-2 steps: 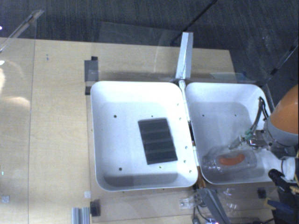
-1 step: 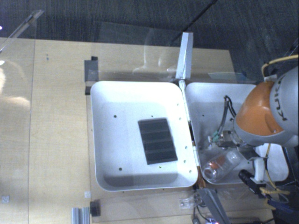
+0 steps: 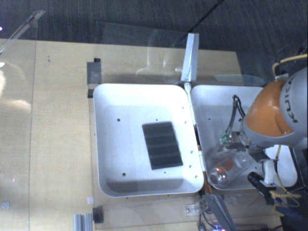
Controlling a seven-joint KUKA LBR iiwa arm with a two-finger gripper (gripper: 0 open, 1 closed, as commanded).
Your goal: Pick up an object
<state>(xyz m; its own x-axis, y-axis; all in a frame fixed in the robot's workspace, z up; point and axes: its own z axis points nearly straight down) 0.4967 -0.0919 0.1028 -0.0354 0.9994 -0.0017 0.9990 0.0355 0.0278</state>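
A dark grey ribbed rectangular pad [image 3: 162, 145] lies flat in the middle of the left bin [image 3: 108, 129]. In the right bin [image 3: 207, 109], a clear plastic bottle with a reddish-brown patch inside [image 3: 224, 170] lies on its side near the front left corner. My gripper [image 3: 232, 144] is low in the right bin, just above and behind the bottle, under the orange band of the arm [image 3: 267, 112]. The wrist hides most of the gripper. Whether it touches the bottle I cannot tell.
A metal post [image 3: 190, 59] stands at the back where the two bins meet. Small black blocks [image 3: 95, 71] sit on the wooden bench at the left bin's back and front corners. Cables [image 3: 211, 213] lie at the bench's front edge.
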